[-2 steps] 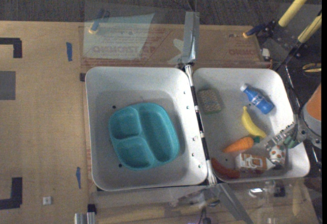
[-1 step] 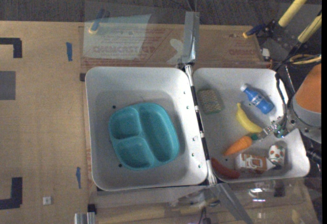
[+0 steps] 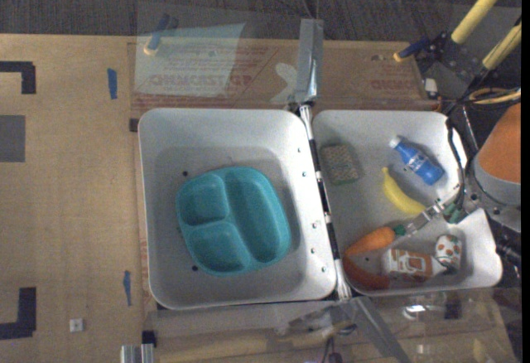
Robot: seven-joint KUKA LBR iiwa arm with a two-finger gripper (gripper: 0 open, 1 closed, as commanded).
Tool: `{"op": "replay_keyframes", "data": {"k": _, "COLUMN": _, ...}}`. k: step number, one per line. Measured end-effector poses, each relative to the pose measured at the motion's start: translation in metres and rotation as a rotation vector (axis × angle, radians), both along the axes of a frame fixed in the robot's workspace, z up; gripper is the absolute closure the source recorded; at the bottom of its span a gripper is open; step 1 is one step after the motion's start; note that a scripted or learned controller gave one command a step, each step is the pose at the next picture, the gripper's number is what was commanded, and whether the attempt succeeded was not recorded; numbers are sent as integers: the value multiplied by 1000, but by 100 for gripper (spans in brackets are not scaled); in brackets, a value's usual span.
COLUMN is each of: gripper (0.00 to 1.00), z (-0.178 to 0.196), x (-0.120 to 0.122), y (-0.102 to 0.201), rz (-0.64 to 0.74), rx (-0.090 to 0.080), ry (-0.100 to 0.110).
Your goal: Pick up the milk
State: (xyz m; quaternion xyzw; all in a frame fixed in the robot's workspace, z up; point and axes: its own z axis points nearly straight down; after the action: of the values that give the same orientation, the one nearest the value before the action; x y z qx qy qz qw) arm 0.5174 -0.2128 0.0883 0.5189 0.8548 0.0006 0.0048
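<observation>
**Q:** Where is the milk, and why does it sit the way it does?

**A:** The milk (image 3: 416, 263) is a small orange and white carton. It lies on its side along the near edge of the right bin (image 3: 364, 131), towards the near right corner. It seems to have been dropped in loosely, not stood up. A long face points upward, which I judge gives me a broad side to close on.

**Q:** And where are you?

**A:** I am the gripper (image 3: 431, 217). I reach in from the right edge of that bin, slanting low over it, just above the carton and next to the banana (image 3: 400, 196). I think I am lined up for the milk. Nothing is visibly between my jaws. I cannot tell from this view whether I am released or clenched.

**Q:** What is crowding the carton?

**A:** A carrot (image 3: 369, 250) lies at the near left corner. Its fat end appears to touch the carton's left end. That could get in the way of a grasp there.

**Q:** Count everything for me.

**A:** There are two bins. The right one holds five things:
- one milk
- one carrot
- one banana
- one blue bottle (image 3: 417, 160), towards the far right corner
- one grey-green sponge (image 3: 340, 163), by the left edge

The left bin (image 3: 166, 131) holds one teal divided plate (image 3: 234, 220), roughly in the middle.
</observation>
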Motion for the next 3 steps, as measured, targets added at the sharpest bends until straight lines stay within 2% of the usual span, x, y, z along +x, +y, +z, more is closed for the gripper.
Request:
{"op": "replay_keyframes", "data": {"k": 1, "gripper": 0, "z": 151, "x": -36, "y": -11, "rz": 173, "rx": 1, "ry": 5}}
{"op": "replay_keyframes", "data": {"k": 2, "gripper": 0, "z": 177, "x": -19, "y": -12, "rz": 168, "rx": 0, "ry": 4}}
{"op": "replay_keyframes", "data": {"k": 3, "gripper": 0, "z": 33, "x": -36, "y": -7, "rz": 169, "rx": 1, "ry": 5}}
